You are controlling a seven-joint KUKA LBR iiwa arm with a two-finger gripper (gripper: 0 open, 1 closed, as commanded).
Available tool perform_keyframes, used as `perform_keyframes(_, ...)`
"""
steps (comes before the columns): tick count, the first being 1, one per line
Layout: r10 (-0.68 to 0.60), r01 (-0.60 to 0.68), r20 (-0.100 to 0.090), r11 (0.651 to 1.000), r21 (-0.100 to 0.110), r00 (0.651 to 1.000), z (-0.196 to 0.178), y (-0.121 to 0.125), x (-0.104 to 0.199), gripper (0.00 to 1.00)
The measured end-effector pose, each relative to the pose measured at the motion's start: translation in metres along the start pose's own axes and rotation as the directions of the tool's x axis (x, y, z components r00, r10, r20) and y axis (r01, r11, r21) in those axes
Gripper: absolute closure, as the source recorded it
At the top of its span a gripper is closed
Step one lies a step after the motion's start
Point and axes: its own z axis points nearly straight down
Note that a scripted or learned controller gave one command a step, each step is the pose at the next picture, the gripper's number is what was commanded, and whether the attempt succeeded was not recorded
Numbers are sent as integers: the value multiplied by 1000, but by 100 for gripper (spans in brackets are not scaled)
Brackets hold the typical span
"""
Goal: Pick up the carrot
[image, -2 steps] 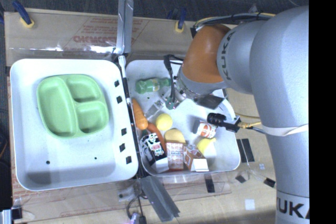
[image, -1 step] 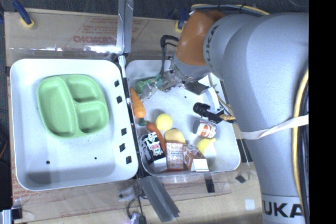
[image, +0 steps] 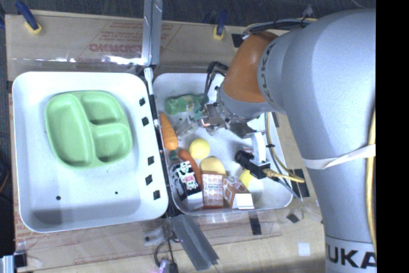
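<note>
The arm reaches in from 3 o'clock, its orange band over the upper half of the right bin (image: 281, 198). The pincer (image: 208, 118) sits low among the clutter near the bin's middle, at a green packet (image: 182, 103); whether it is released or clenched cannot be told, since the wrist hides it.

The carrot (image: 168, 131) lies along the right bin's 9 o'clock wall, its length running roughly from 12 to 6. It rests free on the bin floor, just beside the pincer at the pincer's 8 o'clock, with nothing seen gripping it.

The step in hand looks like the approach, with no grasp yet made. The next move likely calls for a short shift toward 9 o'clock, then a close across the carrot's narrow width, keeping clear of the wall and the yellow lemon (image: 199, 149) near the carrot's lower end. The left bin (image: 25, 201), holding a green divided plate (image: 88, 128), plays no part.
</note>
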Motion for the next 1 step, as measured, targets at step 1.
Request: perform_keyframes(1, 338, -338, 1, 941, 4, 941, -1, 51, 6, 0)
